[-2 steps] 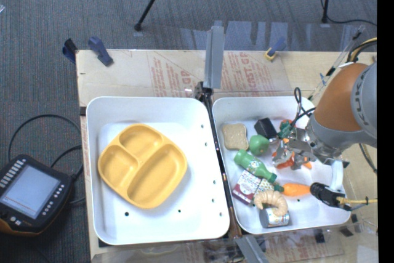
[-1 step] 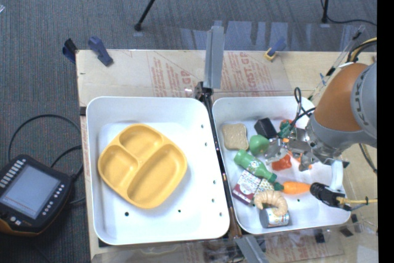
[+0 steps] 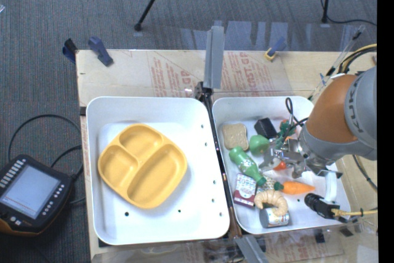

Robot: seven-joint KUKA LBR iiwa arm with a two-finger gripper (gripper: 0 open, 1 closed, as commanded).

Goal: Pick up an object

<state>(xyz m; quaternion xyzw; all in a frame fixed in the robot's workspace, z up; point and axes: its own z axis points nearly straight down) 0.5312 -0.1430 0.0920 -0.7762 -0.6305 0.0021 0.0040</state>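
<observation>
**Gripper down among the toys in the right bin**

Nearest the front rim of the right bin [image 3: 243, 223] sit a small can [image 3: 274, 217] and a croissant [image 3: 271, 198], with a carrot [image 3: 298, 188] just beside them. Further in, the gripper [image 3: 281, 156] hangs low over the clutter; whether it is open or closed, I cannot tell. A green bottle [image 3: 247, 166] lies just left of it, a green pear [image 3: 259, 143] close by. Bread slice [image 3: 234, 135] behind. Over in the left bin [image 3: 111, 113]: a yellow divided plate [image 3: 142, 164].
</observation>
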